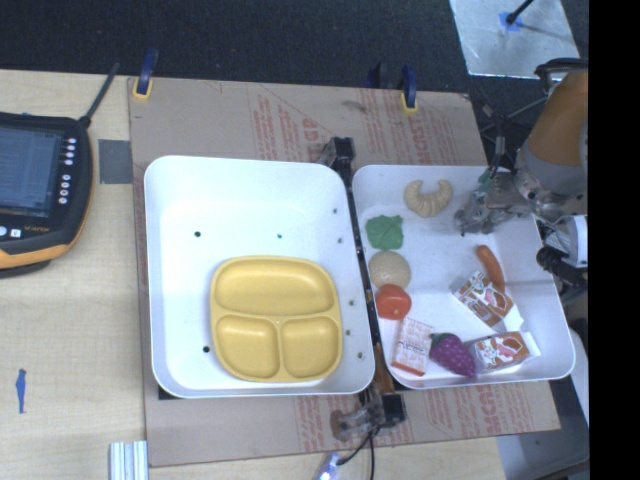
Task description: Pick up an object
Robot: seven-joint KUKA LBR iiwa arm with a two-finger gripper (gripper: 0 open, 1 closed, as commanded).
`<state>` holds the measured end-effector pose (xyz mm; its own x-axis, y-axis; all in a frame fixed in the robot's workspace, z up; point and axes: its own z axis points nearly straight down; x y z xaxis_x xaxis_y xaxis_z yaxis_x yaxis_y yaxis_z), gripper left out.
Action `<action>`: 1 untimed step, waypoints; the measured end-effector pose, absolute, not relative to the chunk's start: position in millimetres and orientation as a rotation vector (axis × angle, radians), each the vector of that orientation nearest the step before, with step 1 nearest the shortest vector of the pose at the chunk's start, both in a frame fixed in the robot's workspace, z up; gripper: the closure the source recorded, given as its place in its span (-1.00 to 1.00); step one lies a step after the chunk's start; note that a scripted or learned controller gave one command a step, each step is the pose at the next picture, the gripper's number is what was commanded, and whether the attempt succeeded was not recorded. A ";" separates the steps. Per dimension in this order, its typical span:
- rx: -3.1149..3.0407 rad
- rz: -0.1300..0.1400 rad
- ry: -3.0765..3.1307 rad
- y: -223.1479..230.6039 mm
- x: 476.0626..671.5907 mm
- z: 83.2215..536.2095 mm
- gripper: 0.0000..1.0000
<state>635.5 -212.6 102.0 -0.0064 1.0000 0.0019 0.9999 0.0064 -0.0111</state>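
Camera view shows the worktop (80, 368), pale wood under a cardboard sheet, carrying two shallow white bins. Left bin (180, 198) holds a glossy yellow divided tray (277, 318) with three rounded compartments. Right bin (560, 318) holds the candidate objects: three flat printed packets (485, 298), a red sausage (490, 263), a tan croissant (428, 196), a green leafy piece (385, 231), a beige ball (389, 268), a red tomato (394, 301) and a bumpy purple grape bunch (452, 354). The hand (480, 216) hovers over the right bin's far area, between croissant and sausage, with nothing between its digits; their spread cannot be determined. Judged step: approach, no object yet chosen or lifted. Next move calls for aligning over one item and descending.
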 end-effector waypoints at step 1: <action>-2.216 0.003 -2.225 -212.1 564.0 166.1 1.00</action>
